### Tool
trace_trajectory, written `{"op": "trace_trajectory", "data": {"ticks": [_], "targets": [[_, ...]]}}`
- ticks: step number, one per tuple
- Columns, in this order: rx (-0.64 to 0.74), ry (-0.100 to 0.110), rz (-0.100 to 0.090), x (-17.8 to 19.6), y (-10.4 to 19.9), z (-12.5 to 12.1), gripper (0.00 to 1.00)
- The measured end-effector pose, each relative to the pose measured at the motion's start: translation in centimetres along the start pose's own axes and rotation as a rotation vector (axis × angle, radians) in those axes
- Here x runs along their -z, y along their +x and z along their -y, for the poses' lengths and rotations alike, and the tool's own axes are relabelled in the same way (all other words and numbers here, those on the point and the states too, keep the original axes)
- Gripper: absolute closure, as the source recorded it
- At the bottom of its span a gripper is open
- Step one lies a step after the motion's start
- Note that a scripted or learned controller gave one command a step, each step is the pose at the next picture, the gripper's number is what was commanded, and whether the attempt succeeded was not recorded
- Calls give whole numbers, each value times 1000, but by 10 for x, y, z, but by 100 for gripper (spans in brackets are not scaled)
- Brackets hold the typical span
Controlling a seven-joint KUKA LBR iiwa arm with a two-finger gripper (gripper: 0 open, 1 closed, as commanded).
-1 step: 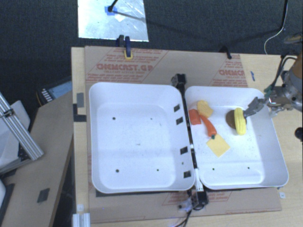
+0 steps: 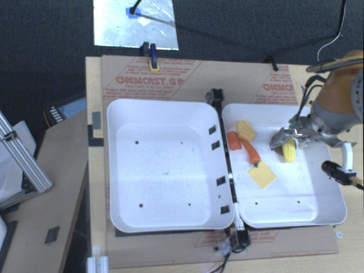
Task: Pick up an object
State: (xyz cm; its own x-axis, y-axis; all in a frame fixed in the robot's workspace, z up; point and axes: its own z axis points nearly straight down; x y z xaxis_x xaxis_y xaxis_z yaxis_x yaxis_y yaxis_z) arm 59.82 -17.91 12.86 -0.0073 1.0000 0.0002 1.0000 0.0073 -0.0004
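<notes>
While the arm (image 2: pixel 341 90) reaches in from the right, its grey metal end effector (image 2: pixel 282 139) hangs low over the right bin (image 2: pixel 318 209), with a small yellow banana-shaped toy (image 2: pixel 289 151) directly at its tip; whether the toy is actually gripped cannot be made out at this angle. Nearest the camera in that bin lies a flat, pale yellow square piece (image 2: pixel 262 176), like a slice of cheese, tilted on one corner. Just beyond it an orange, carrot-like toy (image 2: pixel 251 151) lies on a diagonal, its thicker red-orange end (image 2: pixel 234 140) close to the bin's left wall, and a rounded yellow chunk (image 2: pixel 246 131) sits just above it, touching or nearly so. Both bins are shallow, smooth white plastic with rounded corners and small dark holes in their floors; the left bin (image 2: pixel 165 169) stands beside the right one, the two joined along a dark strip with black clips (image 2: pixel 220 152). They rest on a brown cardboard sheet (image 2: pixel 170 78) printed with red lettering, laid on a pale wood counter (image 2: pixel 68 198). Farther back, a blue and yellow clamp (image 2: pixel 152 57) grips the cardboard's far edge, and a shiny square metal plate (image 2: pixel 135 16) lies on dark carpet (image 2: pixel 244 16).
</notes>
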Motion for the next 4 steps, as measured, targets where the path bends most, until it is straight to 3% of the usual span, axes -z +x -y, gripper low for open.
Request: {"op": "trace_trajectory", "data": {"ticks": [1, 2, 3, 4], "targets": [[-1, -21, 8, 260, -26, -8, 0], [0, -19, 8, 396, -27, -24, 0], [0, -7, 4, 408, -27, -60, 0], [-1, -5, 3, 407, -27, -70, 0]]}}
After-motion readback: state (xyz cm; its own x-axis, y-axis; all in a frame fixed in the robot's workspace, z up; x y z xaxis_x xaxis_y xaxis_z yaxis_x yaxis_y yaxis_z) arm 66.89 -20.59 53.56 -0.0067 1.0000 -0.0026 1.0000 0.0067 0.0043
